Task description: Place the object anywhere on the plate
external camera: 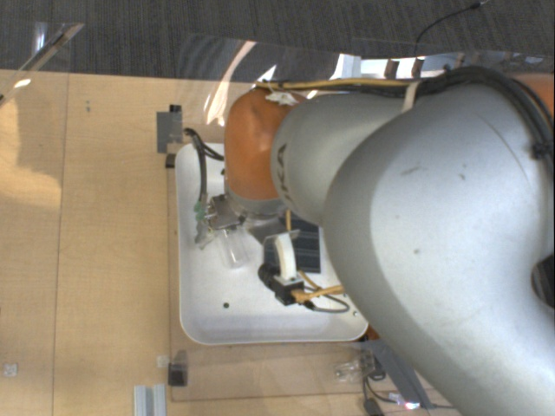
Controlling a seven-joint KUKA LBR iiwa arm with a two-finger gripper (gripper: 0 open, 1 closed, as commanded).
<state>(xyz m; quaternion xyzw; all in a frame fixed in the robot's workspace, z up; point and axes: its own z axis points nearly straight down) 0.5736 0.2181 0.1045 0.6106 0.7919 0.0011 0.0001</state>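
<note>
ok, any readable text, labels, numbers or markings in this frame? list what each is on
No readable text in the camera view.
Arm: plain grey casing and orange band, no lettering.
White bin: no label; a small dark speck only, not a character.
Pincer: small parts and a green spot near it, too blurred to read as any sign.
Bench: bare wood, no markings.

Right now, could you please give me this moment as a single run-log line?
arm: reaching over white bin | gripper: low over bin floor, finger state unclear | object: small clear item by gripper, grasp unconfirmed | plate: hidden by arm
</note>
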